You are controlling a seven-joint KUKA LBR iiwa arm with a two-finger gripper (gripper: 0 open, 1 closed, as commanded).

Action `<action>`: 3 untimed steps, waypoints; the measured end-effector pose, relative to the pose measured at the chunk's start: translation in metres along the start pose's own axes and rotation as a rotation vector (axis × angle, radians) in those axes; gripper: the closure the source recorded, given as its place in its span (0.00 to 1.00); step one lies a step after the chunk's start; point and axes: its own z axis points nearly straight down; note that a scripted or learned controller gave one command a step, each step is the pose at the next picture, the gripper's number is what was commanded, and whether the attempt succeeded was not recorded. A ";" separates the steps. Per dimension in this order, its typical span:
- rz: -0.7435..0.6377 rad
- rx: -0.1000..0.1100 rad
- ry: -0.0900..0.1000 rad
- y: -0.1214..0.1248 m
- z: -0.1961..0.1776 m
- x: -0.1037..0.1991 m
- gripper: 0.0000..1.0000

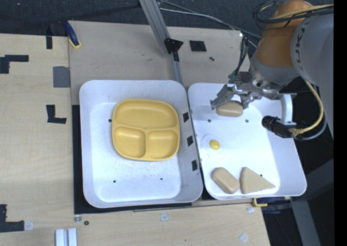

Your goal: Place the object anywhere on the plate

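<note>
Desk (130,50) of pale wood spreads under everything, marked here and there with black tape. On it sit two shallow white bins side by side: the left bin (97,180) and the right bin (271,153), their inner rims touching along the middle. The grey arm (314,39) with its orange band reaches in from the right, over the far part of the right bin. A slanted grey pole (154,14) runs from the top edge down toward the gap between the bins.

The yellow plate (145,129), split into three compartments, lies flat in the left bin, nearer its far side.

The claw (232,101) hangs over the far left part of the right bin, its fingers partly spread around a tan bread roll (229,110); the roll sits between the fingertips and looks raised off the bin floor, well apart from the plate.

Along the near edge of the right bin lie a tan wedge (255,180) and, just beside it on the left, a tan oblong roll (224,179). A small yellow ball (214,144) rests near the middle of that bin
</note>
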 end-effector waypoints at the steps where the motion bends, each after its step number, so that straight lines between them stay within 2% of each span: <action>1: 0.001 0.003 0.000 0.000 -0.017 0.000 1.00; 3: -0.005 0.006 0.001 0.009 -0.016 0.122 1.00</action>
